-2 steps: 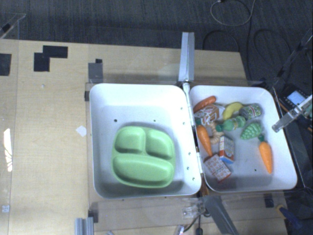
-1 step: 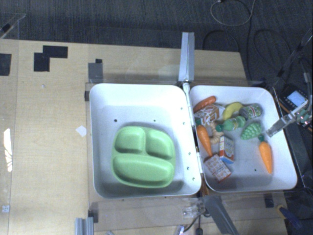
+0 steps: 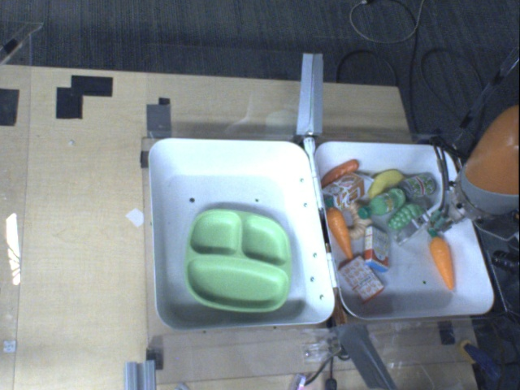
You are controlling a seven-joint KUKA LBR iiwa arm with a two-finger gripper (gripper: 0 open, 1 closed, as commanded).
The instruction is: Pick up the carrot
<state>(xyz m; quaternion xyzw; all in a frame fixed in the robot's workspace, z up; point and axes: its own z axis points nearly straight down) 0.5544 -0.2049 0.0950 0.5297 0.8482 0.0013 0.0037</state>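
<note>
Camera view looks down on the hand [image 3: 439, 221], which sits low over the right bin [image 3: 479, 303] near that bin's right wall; whether it is clenched or released cannot be told. Just below the hand lies a carrot [image 3: 442, 262] on bare white floor, pointing toward the near right corner, with open room on both its sides. To the hand's left is a crowded heap: a green packet [image 3: 404, 216], a banana [image 3: 385, 182], a can [image 3: 420, 186] and small cartons [image 3: 361, 277]. Beyond the heap, a second carrot [image 3: 339, 231] lies hard against the bin's left wall, and a sausage [image 3: 340, 171] lies near the far left corner. Further left, the left bin [image 3: 175, 177] holds a green divided plate [image 3: 239, 258] with bare floor all round. Both bins rest on the table [image 3: 73, 242].
</note>
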